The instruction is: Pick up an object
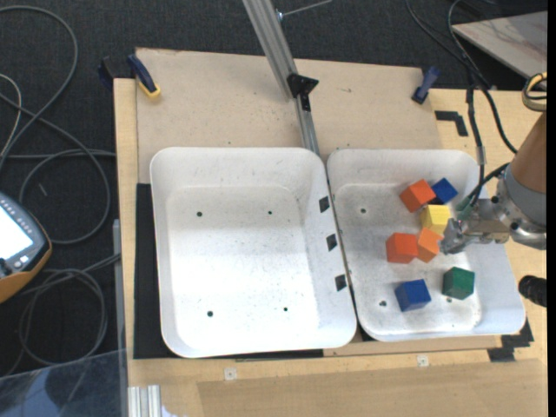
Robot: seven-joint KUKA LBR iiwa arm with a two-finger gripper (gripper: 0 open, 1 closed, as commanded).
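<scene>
Currently, the end effector (453, 233) is found low in the right bin (373, 320), reaching in from the right, with its tip among a cluster of blocks. Whether its fingers are apart or together cannot be told, since they are too small and blurred against the blocks.

All candidate objects are gathered in the right bin. An orange block (418, 195) and a blue block (444, 188) lie nearest the far wall. A yellow block (435, 215) sits just below them, with a small orange block (428, 243) and a larger orange block (401, 248) touching or nearly touching beside the tip. A second blue block (412, 294) and a green block (458, 282) lie apart, nearer the front rim.

The tight grouping is judged to hinder a clean grip: little room is left between the yellow and orange blocks for fingers to pass. The green and front blue blocks are judged easier, with bare floor around each.

The left bin (174, 259) offers open room. The raised rim between the bins must be cleared on any transfer. No block is seen lifted.
</scene>
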